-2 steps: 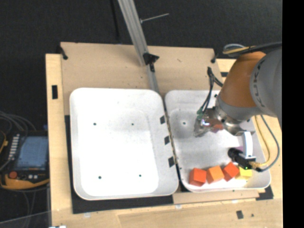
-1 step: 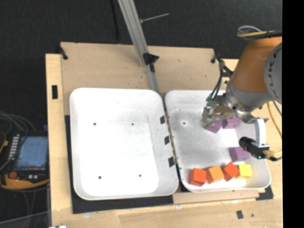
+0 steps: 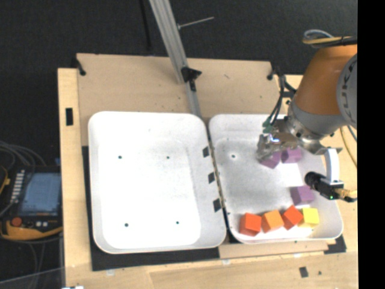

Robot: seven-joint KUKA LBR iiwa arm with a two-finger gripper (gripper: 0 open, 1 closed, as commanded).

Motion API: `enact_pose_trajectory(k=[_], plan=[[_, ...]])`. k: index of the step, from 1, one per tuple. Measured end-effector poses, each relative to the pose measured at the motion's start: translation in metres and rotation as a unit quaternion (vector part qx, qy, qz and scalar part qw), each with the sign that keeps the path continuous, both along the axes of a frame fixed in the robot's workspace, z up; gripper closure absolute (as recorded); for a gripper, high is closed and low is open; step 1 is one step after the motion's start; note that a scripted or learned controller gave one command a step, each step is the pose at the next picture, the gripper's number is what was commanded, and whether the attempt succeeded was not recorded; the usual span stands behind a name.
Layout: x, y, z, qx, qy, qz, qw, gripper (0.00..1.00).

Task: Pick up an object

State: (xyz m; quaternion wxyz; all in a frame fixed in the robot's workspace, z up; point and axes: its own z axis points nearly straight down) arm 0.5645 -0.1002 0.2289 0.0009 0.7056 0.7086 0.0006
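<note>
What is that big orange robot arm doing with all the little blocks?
The arm's gripper is down in the right bin, right over two purple blocks. It is trying to pick one up, but nothing has been lifted. More blocks, orange, red and yellow, sit along that bin's near edge.

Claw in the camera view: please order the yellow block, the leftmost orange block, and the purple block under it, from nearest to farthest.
1. Purple block, directly beneath the claw.
2. Yellow block, right bin's near right corner.
3. Leftmost orange block, near edge, left end of the row.

We look down at a slant from one fixed camera above the bench (image 3: 150, 83), seeing both white bins (image 3: 99, 161) whole.
</note>
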Motion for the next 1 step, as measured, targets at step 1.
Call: enact_pose_trajectory(k=[1], plan=[[0.0089, 0.0491, 0.0122, 0.0007, 0.000, 0.001, 1.0000, 1.00]])
